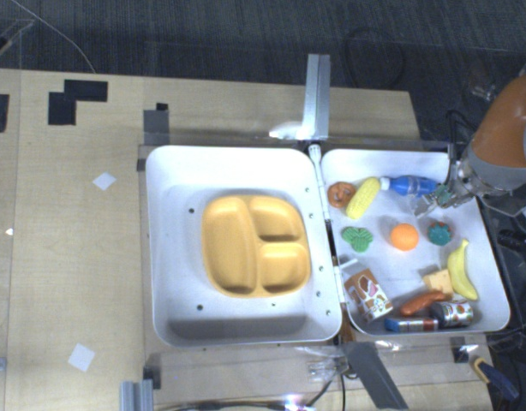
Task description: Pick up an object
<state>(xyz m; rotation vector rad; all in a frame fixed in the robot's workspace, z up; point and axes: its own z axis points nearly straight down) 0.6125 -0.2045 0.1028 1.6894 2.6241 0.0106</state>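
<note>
The right bin holds several small items. A blue bottle lies at the back beside a yellow corn cob and a brown round piece. An orange ball and a teal lump sit mid-bin, with a green leafy toy to their left. A banana lies on the right. My gripper hangs low at the bottle's right end, just behind the teal lump. The arm's orange band rises above it.
The left bin bears a yellow divided tray. At the right bin's front lie a brown carton, a red-orange stick, a can and a cheese wedge. A metal post stands behind the bins.
</note>
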